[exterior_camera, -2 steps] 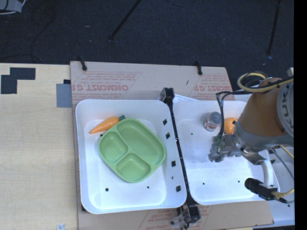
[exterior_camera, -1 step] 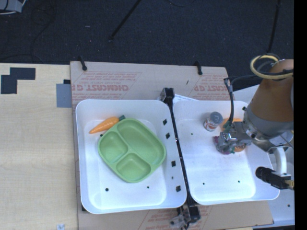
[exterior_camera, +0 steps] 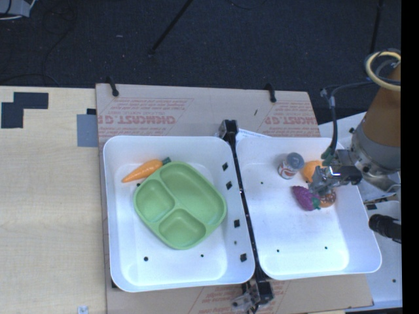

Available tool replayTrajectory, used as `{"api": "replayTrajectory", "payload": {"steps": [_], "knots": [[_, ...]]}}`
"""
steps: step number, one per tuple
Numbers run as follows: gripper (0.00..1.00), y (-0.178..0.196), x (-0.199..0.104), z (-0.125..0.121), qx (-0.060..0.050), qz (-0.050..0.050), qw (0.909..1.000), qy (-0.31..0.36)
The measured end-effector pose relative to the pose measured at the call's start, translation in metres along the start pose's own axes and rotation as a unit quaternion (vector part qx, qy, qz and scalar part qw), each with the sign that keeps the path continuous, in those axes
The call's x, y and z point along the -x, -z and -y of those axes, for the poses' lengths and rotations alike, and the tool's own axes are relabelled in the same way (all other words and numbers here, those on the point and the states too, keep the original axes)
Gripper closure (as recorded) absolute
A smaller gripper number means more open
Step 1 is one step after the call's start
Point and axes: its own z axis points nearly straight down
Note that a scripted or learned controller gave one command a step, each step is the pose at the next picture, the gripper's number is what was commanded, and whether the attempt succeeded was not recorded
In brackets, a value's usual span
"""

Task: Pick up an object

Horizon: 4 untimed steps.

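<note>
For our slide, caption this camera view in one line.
Arm's pincer low over purple toy in right bin; green tray and carrot in left bin.

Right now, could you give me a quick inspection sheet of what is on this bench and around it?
Surface: two white bins side by side, left bin and right bin, on cardboard.
Job's things: purple toy, small can and an orange piece in the right bin.
Clutter: green divided plate with a toy carrot at its upper left edge, in the left bin.
Grippers: tool low over the right bin, beside the purple toy; grasp unclear.
Cables: a cable runs up from the tool.
Surroundings: dark floor behind, wooden tabletop to the left.
</note>
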Motion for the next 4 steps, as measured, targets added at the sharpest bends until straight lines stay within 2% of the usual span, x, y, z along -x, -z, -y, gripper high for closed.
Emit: {"api": "replayTrajectory", "payload": {"steps": [2, 4], "knots": [[1.0, -0.005, -0.099, -0.004, -0.004, -0.001, 1.0, 0.002], [1.0, -0.047, -0.209, -0.022, -0.005, -0.001, 1.0, 0.002]]}}
